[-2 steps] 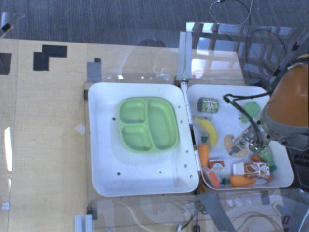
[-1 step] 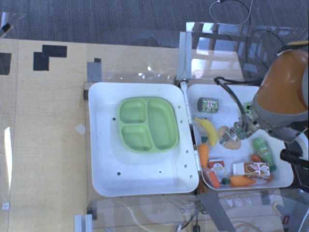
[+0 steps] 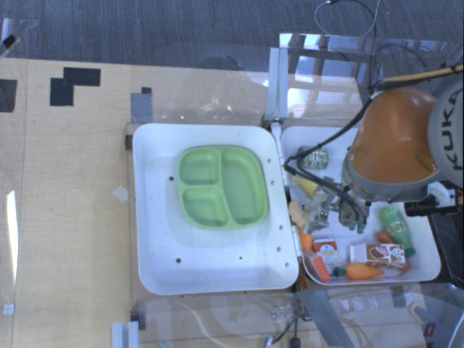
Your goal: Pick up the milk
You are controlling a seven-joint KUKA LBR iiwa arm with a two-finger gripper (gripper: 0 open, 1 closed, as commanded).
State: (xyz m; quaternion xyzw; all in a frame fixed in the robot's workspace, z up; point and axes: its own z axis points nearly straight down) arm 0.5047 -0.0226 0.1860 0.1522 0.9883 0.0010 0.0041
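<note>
- Dark grey carpet lies behind a pale wooden desk (image 3: 65, 194), which has black tape patches (image 3: 72, 84) at its far left.
- The left bin (image 3: 156, 267) is a shallow white tray; a green plate with 3 compartments (image 3: 221, 187) sits near its middle.
- The right bin (image 3: 428, 263) stands just beside it, the 2 rims touching along the centre.
- The pincer (image 3: 326, 207) hangs low over the left part of the right bin, beside a yellow banana-like item (image 3: 306, 185); whether its fingers are parted or closed cannot be told, since the metal parts blur together.
- A small green-labelled can (image 3: 316, 159) lies at the far side of the right bin, near a black cable.
- The milk (image 3: 378, 253), a small white and brown carton, lies on its side at the near edge of the right bin, apart from the pincer, to its right.
- A red and white carton (image 3: 325, 250) and an orange carrot (image 3: 362, 271) lie just beside the milk.
- A green bottle (image 3: 395, 227) lies right of the milk.
- The arm's orange band (image 3: 395, 140) bulks over the bin's right part.
</note>
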